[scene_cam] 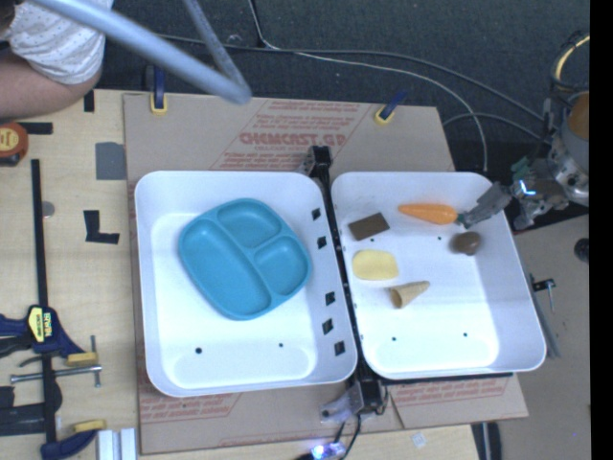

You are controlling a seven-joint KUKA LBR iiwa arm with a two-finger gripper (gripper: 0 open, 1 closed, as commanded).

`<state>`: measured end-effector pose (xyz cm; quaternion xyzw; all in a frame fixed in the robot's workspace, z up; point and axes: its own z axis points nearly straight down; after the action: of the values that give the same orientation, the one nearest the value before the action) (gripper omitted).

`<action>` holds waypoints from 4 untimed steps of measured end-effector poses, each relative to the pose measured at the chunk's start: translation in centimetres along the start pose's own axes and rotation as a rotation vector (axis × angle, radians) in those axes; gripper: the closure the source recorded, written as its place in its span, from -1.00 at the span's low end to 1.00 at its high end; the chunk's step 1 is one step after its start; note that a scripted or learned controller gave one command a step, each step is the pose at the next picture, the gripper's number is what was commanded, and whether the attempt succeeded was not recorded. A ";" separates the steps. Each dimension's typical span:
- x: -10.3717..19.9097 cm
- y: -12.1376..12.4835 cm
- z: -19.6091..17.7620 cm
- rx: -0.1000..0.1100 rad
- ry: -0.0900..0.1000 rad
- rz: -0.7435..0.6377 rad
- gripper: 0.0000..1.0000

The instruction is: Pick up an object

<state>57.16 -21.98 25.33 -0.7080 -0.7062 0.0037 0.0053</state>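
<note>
In right bin (508, 295): carrot (428, 214), four other bits; gripper (482, 209) grip state unclear.

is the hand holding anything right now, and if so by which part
Cannot be told. The hand sits at the right bin's edge, its tip beside the carrot's end and above the brown lump; no grip shows.

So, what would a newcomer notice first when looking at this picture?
Probably the blue divided plate, lying alone in the left bin. Next the small food pieces in the right bin, above all the orange carrot near its far edge, with the gripper just beside its right tip.
</note>
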 end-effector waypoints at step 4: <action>1.3 0.7 14.3 -0.007 -0.002 -0.005 -1.00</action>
<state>57.69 -20.66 10.99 -0.7063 -0.7079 0.0018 0.0021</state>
